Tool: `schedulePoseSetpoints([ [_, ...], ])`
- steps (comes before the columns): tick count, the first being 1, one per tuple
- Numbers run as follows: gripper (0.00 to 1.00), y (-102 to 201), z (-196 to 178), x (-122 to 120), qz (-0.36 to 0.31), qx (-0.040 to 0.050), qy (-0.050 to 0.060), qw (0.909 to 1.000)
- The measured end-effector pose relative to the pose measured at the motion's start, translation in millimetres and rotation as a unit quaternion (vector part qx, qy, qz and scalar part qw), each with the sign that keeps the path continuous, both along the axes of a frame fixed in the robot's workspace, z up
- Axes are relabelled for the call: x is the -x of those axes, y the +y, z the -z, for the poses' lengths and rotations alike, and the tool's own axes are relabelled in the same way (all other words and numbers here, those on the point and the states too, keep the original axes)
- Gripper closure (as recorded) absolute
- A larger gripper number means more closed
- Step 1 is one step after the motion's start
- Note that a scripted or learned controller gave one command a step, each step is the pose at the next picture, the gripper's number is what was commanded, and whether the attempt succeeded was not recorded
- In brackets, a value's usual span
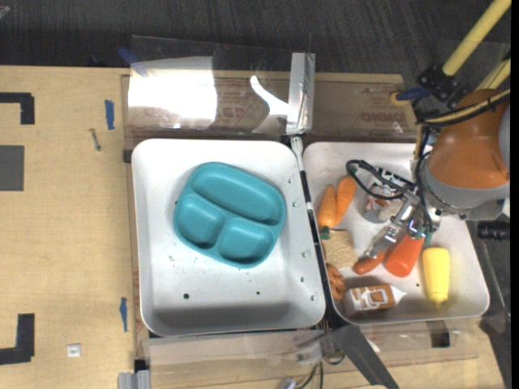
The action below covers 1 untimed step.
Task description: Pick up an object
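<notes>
The right bin [478, 298] holds several toy foods. My gripper [394, 235] is low in this bin, under the grey wrist with the orange band [469, 148]. It sits just above an orange carrot-like piece [403, 254] and a small red piece [367, 263]. It is not clear whether it touches them. Two more orange carrots [345, 196] [328, 209] lie to its left. A yellow piece [436, 272] lies to its right. A brown packet [373, 297] rests at the front, and a tan bread slice [340, 250] sits at the left.
The left bin [154, 185] holds a teal divided plate [229, 213]. A raised divider [304, 209] separates the two bins. A small silver can [375, 208] and black cables [365, 170] sit behind the gripper. A clear plastic sheet [211, 96] lies behind the bins.
</notes>
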State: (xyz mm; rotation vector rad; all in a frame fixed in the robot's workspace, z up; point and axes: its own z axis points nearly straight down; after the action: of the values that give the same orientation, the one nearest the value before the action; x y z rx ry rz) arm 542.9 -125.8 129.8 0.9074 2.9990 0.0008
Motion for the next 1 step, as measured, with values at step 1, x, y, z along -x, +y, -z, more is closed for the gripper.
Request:
schedulePoseSetpoints([
  [1,0.00,4.0,40.3,47.2,0.050,-0.0003,-0.003,0.9987],
])
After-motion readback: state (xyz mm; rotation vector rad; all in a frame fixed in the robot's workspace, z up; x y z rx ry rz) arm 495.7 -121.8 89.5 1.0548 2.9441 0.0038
